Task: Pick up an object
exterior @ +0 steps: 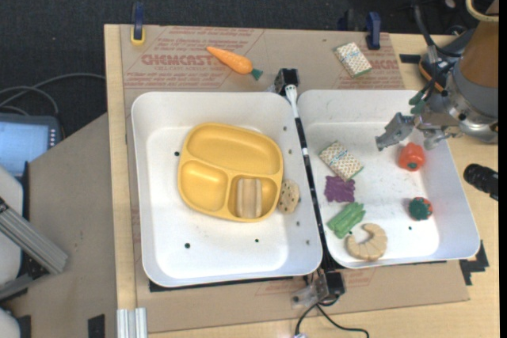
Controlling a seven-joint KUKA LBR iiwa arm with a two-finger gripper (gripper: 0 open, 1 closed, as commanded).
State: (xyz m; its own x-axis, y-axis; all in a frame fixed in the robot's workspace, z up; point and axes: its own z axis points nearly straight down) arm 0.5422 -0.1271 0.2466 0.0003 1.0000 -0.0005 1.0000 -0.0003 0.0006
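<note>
End effector (408,131): spread wide, holding nothing, above orange tomato (410,157).
Risk: finger at 3 o'clock nudges tomato, rolling it away.

Robot lab: clamped bench (198,43), bins (150,170).

The arm (475,83) is showing grey metal with an orange band, black cables trailing along it, ending in a grey gripper (408,132).
</note>
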